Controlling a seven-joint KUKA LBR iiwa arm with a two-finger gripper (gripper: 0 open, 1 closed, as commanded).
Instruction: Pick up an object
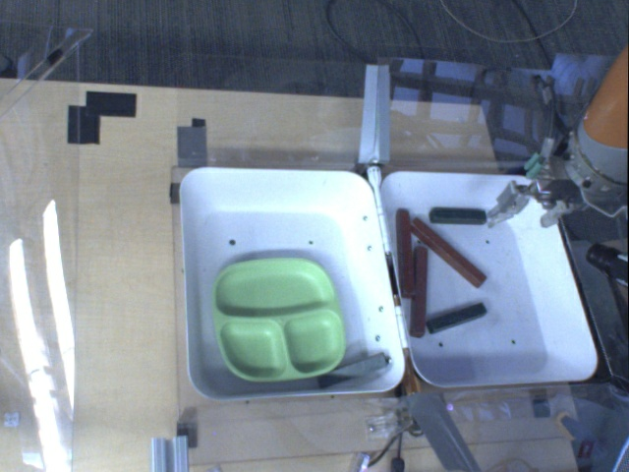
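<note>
Gripper [526,203] open, empty, above right bin [550,357] far edge (dark bar [458,216] just beside). Pick not yet done; descent, grasp, lift remain.

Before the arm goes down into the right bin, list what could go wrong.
1. Three brown sticks overlap by the divider, so the pincer may catch several or slip off.
2. The sticks lie against the right bin wall; a finger might strike the rim.
3. The dark bar near the pincer could be knocked aside.
</note>
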